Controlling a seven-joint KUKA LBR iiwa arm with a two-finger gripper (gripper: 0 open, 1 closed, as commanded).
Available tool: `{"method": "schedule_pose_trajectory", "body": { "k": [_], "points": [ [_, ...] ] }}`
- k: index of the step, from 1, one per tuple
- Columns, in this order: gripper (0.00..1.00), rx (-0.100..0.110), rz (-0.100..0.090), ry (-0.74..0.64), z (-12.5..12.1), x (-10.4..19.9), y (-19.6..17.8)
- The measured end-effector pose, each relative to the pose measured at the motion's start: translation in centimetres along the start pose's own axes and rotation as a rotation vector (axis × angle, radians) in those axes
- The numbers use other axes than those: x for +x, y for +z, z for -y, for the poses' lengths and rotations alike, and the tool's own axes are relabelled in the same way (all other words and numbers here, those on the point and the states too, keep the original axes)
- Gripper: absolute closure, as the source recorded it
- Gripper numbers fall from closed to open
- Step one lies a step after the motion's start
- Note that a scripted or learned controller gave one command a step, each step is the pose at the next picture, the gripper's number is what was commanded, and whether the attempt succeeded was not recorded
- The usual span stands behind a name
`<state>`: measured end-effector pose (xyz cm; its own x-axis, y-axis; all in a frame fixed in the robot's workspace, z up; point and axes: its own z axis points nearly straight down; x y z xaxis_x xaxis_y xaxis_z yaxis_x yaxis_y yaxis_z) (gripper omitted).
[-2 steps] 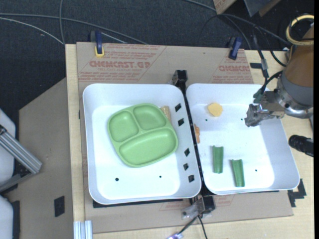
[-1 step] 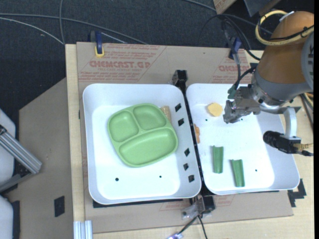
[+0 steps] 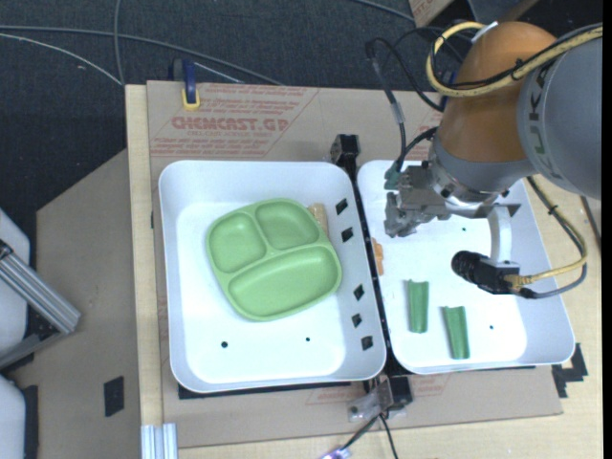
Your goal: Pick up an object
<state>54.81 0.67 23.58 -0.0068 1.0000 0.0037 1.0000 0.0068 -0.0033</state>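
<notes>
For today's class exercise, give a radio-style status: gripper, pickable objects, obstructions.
Gripper over right bin, nothing visibly held. Two green sticks lying apart below it. Green divided plate in left bin. Path to sticks looks clear.

On the worktop sit two white bins side by side: the left bin holds a green divided plate, lying flat near its middle. In the right bin two green sticks lie near the front edge, just beside each other. The tool hangs over the right bin's rear left part, apart from the sticks.
</notes>
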Motion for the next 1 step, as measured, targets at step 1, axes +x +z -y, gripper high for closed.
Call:
{"method": "schedule_pose_trajectory", "body": {
  "k": [1],
  "points": [
    [1.00, -0.004, 0.001, 0.000, -1.39, 5.75, 0.67]
  ]
}}
